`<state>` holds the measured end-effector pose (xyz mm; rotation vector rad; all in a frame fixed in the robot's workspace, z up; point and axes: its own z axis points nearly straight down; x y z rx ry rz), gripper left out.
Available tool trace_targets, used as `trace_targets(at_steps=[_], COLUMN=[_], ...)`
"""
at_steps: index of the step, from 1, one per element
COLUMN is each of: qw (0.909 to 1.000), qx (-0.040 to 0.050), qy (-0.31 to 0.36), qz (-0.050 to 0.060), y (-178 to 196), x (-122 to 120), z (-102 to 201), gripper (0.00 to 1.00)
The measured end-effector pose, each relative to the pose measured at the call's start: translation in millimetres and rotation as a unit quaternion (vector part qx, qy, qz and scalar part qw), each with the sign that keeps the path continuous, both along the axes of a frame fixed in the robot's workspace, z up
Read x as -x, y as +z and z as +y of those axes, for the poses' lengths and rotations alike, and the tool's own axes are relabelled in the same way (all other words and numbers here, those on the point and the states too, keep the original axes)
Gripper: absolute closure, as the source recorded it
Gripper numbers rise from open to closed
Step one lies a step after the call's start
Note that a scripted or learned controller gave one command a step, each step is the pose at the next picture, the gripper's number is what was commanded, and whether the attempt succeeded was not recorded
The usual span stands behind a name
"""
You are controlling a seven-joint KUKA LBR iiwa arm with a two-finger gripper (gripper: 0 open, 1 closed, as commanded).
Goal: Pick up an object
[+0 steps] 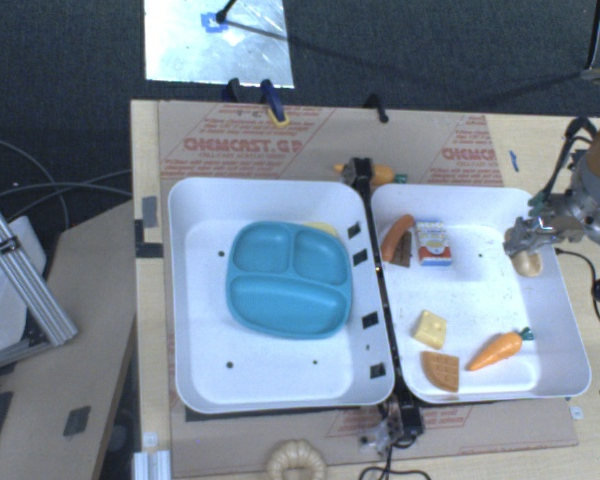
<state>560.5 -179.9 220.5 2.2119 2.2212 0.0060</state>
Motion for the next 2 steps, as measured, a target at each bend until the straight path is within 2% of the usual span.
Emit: trace_targets(at_steps=[1,2], qw=[1.0000,1.0000], qx=[-0.0019,-0.0021], qy=[0.003,0.003], qz=[0.002,0.003], y=[10.1,-4.7], x=[-21.4,-33.7], z=[56.0,107.8], gripper=[1.00,1.00])
